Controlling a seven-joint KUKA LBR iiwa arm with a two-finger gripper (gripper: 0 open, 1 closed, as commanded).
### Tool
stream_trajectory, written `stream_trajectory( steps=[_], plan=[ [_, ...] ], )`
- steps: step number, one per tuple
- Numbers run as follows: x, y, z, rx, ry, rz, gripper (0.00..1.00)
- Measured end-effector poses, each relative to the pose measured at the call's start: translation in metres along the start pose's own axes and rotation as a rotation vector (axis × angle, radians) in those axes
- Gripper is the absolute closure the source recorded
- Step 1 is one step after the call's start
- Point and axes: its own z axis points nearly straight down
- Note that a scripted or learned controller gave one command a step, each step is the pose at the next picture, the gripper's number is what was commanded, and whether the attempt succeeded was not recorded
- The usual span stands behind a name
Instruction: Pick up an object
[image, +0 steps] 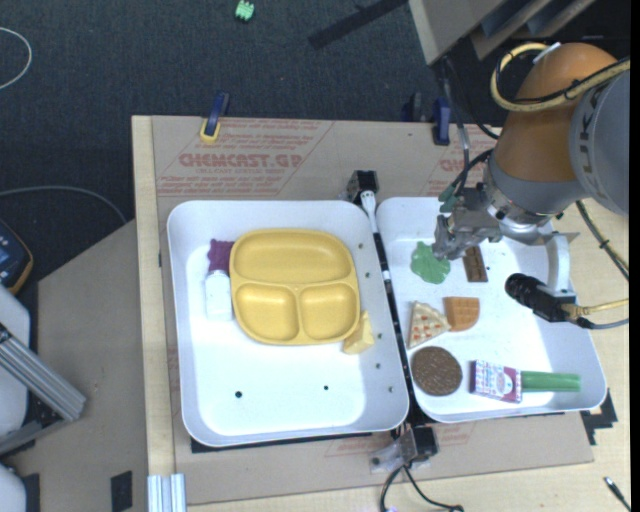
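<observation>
My gripper (449, 240) hangs low over the upper left part of the right bin (585, 345). A green leafy toy (429, 266) lies right at its tip, touching or just under it. A brown bar (474, 265) sits just to the right of the tip. Below them lie a pizza slice (427, 324), an orange square cracker (462, 313), a round brown cookie (437, 370) and a pink packet with a green handle (510, 381). Nothing shows lifted off the bin floor.
The left bin (270, 400) holds a yellow divided plate (295, 285), with a purple piece (219, 254) and a white piece (217, 296) at its left and a pale yellow piece (360, 338) at its right. A black fitting (535, 296) juts from the wrist.
</observation>
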Motion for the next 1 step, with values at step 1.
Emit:
stream_trajectory(
  steps=[1],
  plan=[
    [0.0511, 0.029, 0.005, 0.0, -0.001, 0.002, 1.0]
  ],
)
